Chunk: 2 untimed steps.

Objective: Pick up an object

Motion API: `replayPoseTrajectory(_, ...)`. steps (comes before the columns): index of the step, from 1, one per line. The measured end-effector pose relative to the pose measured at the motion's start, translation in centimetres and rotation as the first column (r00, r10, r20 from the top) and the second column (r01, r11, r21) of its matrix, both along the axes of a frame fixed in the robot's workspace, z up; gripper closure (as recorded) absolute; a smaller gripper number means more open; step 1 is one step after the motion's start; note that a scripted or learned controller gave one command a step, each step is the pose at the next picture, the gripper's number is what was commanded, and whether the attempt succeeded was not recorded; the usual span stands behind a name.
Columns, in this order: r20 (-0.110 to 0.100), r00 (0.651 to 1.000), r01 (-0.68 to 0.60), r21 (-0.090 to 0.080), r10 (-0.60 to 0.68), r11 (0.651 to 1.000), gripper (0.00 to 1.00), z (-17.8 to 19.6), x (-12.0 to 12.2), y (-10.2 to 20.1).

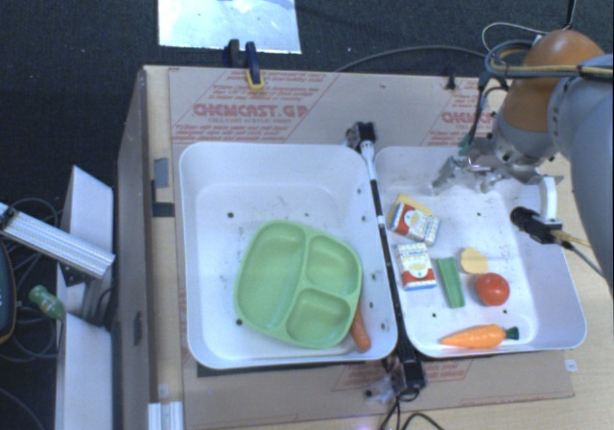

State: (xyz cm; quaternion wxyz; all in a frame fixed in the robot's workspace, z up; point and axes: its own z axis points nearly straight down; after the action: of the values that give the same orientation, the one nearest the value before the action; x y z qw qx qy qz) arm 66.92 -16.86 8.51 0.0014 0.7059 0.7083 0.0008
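Nearest the bottom edge of the frame, an orange toy carrot (473, 335) is lying across the front of the right bin (566, 318), and a second, smaller carrot (359, 332) is resting in the left bin (197, 226), tucked against the lower right edge of the green divided plate (299, 281). A little farther up in the right bin, a red tomato (492, 289) is sitting just beside a yellow piece (473, 260), with a green stick (451, 281) to their left and two small printed boxes (414, 241) lying near the divider between the bins. These all look like light, stiff plastic or card toys; the big carrot, lying apart from the rest, seems the easiest to take, gripped across its thick middle, while the round tomato would probably slip. Farther back, at the upper right of the frame, the pincer (470, 172) is hanging over the far end of the right bin, well apart from the toys; whether it is spread or pressed together I cannot tell. Beyond, the table (288, 102) is showing its red-lettered sheet.
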Motion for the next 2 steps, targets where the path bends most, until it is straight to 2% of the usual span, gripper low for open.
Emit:
replayPoseTrajectory(1,0.004,1.000,-0.003,-0.001,0.003,1.000,1.00,1.18,0.14,0.01)
replayPoseTrajectory(2,0.004,1.000,-0.004,-0.001,0.004,1.000,0.00,1.16,0.13,0.02)
